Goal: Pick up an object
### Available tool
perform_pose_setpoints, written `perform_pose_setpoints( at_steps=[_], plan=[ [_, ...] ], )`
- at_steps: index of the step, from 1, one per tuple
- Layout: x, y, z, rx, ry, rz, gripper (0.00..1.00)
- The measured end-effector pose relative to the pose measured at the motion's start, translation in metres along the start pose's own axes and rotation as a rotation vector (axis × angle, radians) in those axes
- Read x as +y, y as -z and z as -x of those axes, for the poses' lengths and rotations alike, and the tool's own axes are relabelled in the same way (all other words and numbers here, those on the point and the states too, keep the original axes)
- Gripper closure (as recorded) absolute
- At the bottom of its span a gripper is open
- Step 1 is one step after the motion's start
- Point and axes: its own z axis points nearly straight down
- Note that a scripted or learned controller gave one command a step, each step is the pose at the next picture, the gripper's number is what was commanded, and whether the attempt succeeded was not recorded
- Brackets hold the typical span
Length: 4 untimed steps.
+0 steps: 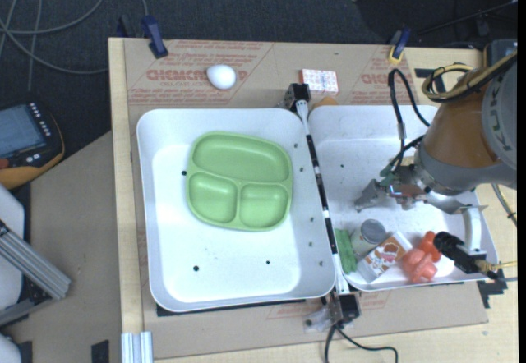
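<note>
"Where's the gripper (371, 195) at?"

"Down low in the right-hand shallow white bin (353, 148), about its middle, pointing toward the left-hand white bin (238, 263). Wide or narrow, I can't tell from here. The grey arm with the orange band (460, 140) covers that bin's right edge."

"And the things it could pick?"

"Bunched along the right bin's near edge. There's a small grey round-topped can (372, 232) with a white-and-red packet (383, 258) touching it. Just beside the packet is an orange-red plastic lump (421, 259), its shape hard to make out. A green strip (345, 250) hugs the near-left corner, partly hidden by the rim."

"The left one?"

"A pale green three-compartment plate (240, 181), in full view, toward the far edge."
</note>
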Motion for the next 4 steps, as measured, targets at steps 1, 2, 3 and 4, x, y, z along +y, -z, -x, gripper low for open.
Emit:
perform_pose_setpoints(
  at_steps=[1, 2, 3, 4],
  plan=[
    [0.029, -0.030, 0.108, 0.008, 0.004, 0.001, 0.00],
    [0.073, -0.030, 0.107, 0.009, 0.005, 0.000, 0.00],
    [0.081, 0.094, 0.111, -0.003, 0.001, 0.005, 0.00],
    [0.044, 0.005, 0.029, 0.001, 0.000, -0.001, 0.00]
  ],
)
